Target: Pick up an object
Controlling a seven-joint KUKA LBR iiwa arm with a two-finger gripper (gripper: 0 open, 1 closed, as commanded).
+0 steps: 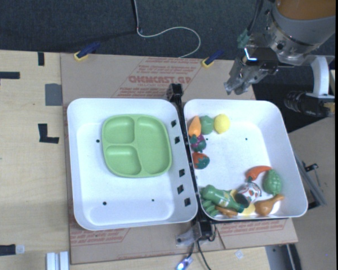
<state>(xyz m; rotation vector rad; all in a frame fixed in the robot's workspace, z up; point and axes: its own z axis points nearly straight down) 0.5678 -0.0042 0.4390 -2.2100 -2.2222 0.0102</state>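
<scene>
Two white bins sitting side by side on desk [22, 151]. We are seeing toy food lying in right bin [270, 122]: yellow lemon [221, 123] beside orange carrot [194, 126] at far left corner, green and orange pieces [236, 198] crowding near edge. Left bin [84, 207] bearing green divided plate [137, 145]. Jaws [239, 83] hanging beyond right bin's far rim, nothing between them; we cannot tell open or closed.

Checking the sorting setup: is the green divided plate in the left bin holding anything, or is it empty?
Empty. The green divided plastic plate lies flat in the left white bin, and all three compartments show bare green.
</scene>
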